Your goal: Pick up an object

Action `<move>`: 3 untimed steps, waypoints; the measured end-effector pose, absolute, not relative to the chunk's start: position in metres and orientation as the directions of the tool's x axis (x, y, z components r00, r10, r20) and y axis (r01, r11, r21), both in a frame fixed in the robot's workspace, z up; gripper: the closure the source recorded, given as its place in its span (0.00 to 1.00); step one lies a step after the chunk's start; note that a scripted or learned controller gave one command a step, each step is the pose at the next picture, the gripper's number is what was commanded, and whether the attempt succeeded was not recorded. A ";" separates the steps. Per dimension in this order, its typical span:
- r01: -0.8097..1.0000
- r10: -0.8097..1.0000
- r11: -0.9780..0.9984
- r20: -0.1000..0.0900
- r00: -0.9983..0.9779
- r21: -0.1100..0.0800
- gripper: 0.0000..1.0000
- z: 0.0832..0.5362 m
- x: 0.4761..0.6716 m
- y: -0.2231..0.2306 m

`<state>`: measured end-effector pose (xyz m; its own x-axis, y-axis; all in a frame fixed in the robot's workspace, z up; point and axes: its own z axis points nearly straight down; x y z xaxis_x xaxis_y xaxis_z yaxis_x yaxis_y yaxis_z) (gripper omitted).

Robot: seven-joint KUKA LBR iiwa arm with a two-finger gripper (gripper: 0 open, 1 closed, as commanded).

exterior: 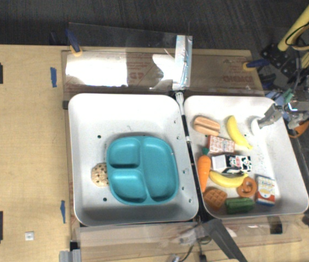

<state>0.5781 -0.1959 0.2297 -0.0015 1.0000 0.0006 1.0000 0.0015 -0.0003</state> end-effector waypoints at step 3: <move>0.989 0.989 0.145 0.004 -0.145 -0.005 0.00 0.116 0.588 -0.179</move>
